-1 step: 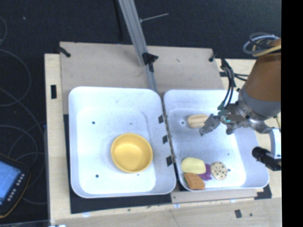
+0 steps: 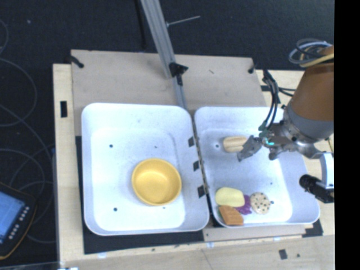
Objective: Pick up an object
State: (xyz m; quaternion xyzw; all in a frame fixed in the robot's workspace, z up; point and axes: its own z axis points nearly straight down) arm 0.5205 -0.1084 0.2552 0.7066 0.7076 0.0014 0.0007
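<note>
the gripper (image 2: 251, 148) hangs over the right bin (image 2: 292, 207), at the end of the arm (image 2: 315, 103) reaching in from the right side of the camera view. a dark finger slants down and to the left from the wrist. whether the fingers are spread or closed cannot be read from this angle, and nothing is seen held between them.

nearest object: a tan bread roll (image 2: 234, 144). it lies just to the left of the fingertip, touching or almost touching it; the exact contact cannot be resolved. its long axis runs left to right in the view, roughly in line with the direction the finger points. judgement: a grasp would need the fingers to straddle the short width of the roll, so the tool must shift left over its middle.

other objects lie well below the tool, toward the near edge of the bin: a yellow piece (image 2: 229, 196), an orange piece (image 2: 230, 215), a purple piece (image 2: 246, 208) and a speckled cookie (image 2: 259, 203), packed together. a yellow bowl (image 2: 156, 181) sits far left in the left bin (image 2: 101, 128).
</note>
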